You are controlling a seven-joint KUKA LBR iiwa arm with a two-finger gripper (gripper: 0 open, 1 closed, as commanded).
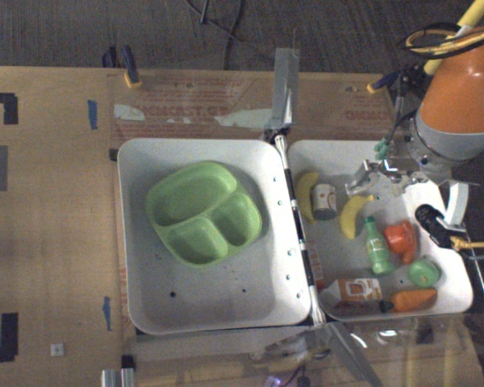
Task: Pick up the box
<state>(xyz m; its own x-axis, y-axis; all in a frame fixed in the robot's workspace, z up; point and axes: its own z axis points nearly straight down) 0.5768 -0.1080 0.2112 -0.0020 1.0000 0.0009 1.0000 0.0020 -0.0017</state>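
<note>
The box point(356, 290) is a small orange and white carton lying flat near the front edge of the right bin point(460, 297). Its long side runs left to right, and an orange carrot point(411, 300) lies just to its right. My gripper point(377, 176) hangs over the back part of the right bin, well behind the box and a little to its right. It is just above a yellow banana point(352, 215). Nothing shows held in it.
The right bin also holds a second banana point(306, 193), a small can point(324, 201), a green bottle point(377, 247), a red-orange item point(401, 239) and a green round item point(423, 273). A green divided plate point(203, 213) lies in the left bin point(226, 305).
</note>
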